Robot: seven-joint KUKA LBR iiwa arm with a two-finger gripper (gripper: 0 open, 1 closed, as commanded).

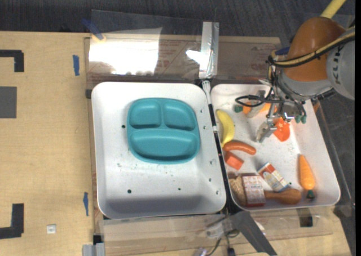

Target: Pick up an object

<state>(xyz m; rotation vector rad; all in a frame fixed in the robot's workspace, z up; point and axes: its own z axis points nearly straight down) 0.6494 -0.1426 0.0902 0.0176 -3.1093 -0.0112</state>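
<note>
We saw the gripper [272, 127] low in the right bin [330, 184], its fingers spread just left of an orange-red toy piece [281, 131] and pinching nothing, so the pick remained undone, with the banana [226, 126] lying farther left.

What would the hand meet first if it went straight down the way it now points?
Probably the small orange-red piece right beside the hand in the right bin, or the bare bin floor next to it. Depth is hard to judge from this slanted view.
</note>
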